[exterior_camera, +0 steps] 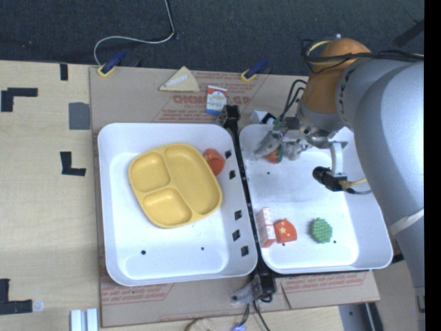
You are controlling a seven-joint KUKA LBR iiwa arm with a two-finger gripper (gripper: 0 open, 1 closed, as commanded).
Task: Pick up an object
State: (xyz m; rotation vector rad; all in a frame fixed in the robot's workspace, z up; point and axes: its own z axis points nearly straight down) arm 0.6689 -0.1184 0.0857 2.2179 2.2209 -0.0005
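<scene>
A large grey arm (386, 116) with an orange band reaches in from the right, over the right bin (313, 192). The left bin (114, 205) holds a yellow divided plate (173, 183) with a small orange-red object (216, 161) touching its right edge. The gripper (274, 147) sits low at the right bin's far-left corner, a small red-orange piece (274, 157) just beneath it (whether it is gripped, I cannot tell). Near the front lie a red-and-white packet (275, 230) and a green knobbly ball (320, 230).

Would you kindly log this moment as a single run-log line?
end effector: low at right bin far end, over small orange thing | green ball: near end | yellow tray: left bin
</scene>
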